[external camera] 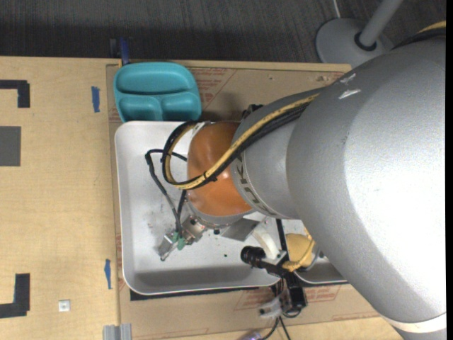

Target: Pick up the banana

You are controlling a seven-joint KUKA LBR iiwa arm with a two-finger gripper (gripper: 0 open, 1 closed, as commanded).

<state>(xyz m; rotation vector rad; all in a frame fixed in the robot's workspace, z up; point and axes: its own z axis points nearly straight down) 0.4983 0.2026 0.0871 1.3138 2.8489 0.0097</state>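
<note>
The arm (354, 190) reaches across the right bin (325, 278) and bends down into the left bin (134, 211), its orange band (212, 168) hanging over that bin's middle. The gripper (173, 241) sits low over the white floor toward the near left corner, a posture that suggests a descent for a grasp, though the floor around its tip looks bare. The wrist hides too much to tell whether the claw is open or closed. The banana (299, 248), seen as a yellow rounded shape, lies at the near edge where the two bins meet, mostly covered by the arm. Which bin it lies in I cannot tell. It is well apart from the gripper, so I judge the claw must shift toward the near right corner. A teal tray (157, 91) rests against the left bin's far edge. The bench (56, 190) is cardboard-brown with blue tape (95, 99) marks, and dark carpet (212, 13) lies beyond its far edge
</note>
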